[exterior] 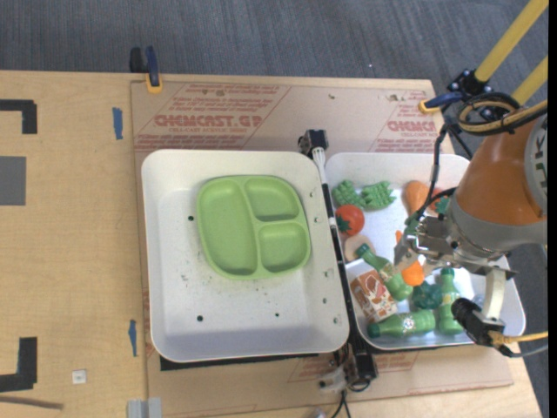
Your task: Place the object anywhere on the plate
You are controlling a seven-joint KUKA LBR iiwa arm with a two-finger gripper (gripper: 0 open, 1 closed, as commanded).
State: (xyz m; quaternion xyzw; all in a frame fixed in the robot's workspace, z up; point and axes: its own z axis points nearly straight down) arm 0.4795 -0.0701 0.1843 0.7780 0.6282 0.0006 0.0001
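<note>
Gripper (416,252): low over right bin (513,320), among toys; grip state cannot be told. Small orange toy (412,274) lies just beneath it. Green plate (253,225): left bin (165,259), well apart leftward; carry runs right-to-left.

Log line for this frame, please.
phase: reaching | gripper: low over toys in right bin | orange toy beneath | green plate: left bin, bare

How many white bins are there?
2. The left bin holds the green plate. The right bin holds the toys, with the arm reaching over it.
</note>
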